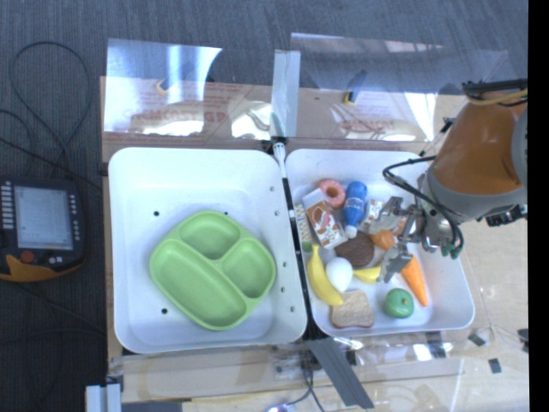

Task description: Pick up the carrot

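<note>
— While I watch the feed, where is the carrot [416, 281]?

— I see it near the right edge of the right bin [446, 316], tilted, its thick end up toward the gripper [396, 251].

— Is the tool clenched on it?

— I cannot tell; the metal parts blur together just above the carrot's top.

— What crowds it?

— A green apple [398, 303] sits just beside its lower end, toward the bin's front edge. A banana [322, 278], a white egg [340, 274], a brown cookie [357, 251] and a bread slice [352, 312] lie further left. A doughnut [331, 193] and a blue bottle [354, 202] sit toward the back edge. The left bin [137, 178] carries a green divided plate [213, 269].
</note>
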